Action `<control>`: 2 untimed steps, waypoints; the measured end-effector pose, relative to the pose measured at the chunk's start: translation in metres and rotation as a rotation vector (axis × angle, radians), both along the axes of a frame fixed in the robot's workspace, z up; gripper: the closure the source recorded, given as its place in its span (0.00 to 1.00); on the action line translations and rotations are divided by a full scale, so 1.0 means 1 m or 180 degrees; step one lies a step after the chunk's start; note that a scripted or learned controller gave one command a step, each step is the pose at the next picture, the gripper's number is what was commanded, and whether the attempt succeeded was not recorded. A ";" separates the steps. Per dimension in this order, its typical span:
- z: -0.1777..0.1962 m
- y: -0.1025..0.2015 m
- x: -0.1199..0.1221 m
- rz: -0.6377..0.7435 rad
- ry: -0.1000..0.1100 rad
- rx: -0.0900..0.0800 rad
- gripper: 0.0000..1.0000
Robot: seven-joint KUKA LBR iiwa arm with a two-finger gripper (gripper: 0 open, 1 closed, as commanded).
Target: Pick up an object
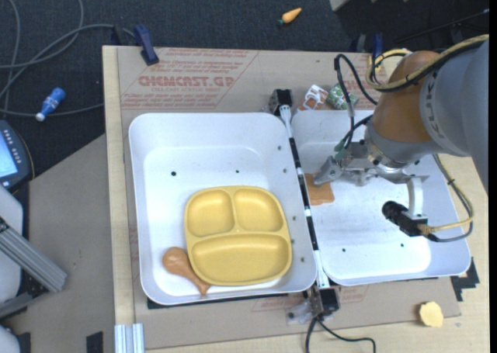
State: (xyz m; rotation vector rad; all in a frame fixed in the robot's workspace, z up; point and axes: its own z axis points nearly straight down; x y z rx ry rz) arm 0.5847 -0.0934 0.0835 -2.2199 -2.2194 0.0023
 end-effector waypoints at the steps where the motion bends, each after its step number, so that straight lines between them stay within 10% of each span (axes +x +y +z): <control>1: 0.002 -0.020 -0.012 -0.0004 -0.0006 0.0001 0.00; 2: 0.013 -0.019 -0.011 -0.0004 -0.0017 0.0000 1.00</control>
